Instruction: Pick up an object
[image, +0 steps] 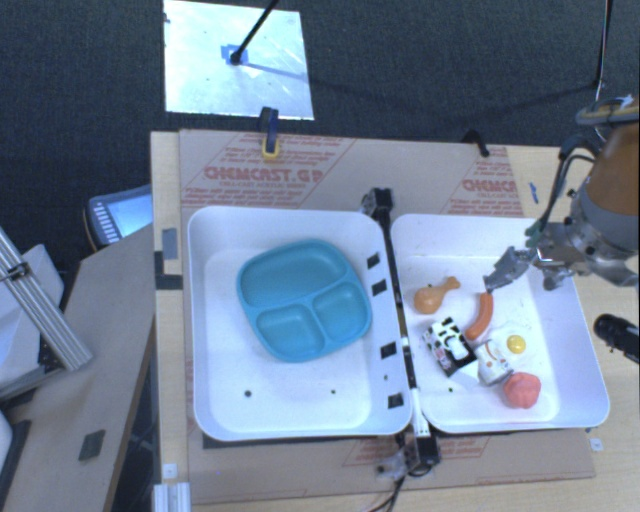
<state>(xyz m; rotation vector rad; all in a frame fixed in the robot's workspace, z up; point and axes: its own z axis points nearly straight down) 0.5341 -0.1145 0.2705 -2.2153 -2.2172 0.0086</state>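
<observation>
Tool (528, 270) hangs over my right bin (570, 300), spread apart, gripping nothing. Nearest pick, the orange sausage (480, 316), lies just below-left among the toys. Nothing lifted yet; descent and grasp remain, I judge.

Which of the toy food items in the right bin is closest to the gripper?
The orange sausage, lying just below the gripper; the chicken drumstick and fried egg lie farther.
</observation>
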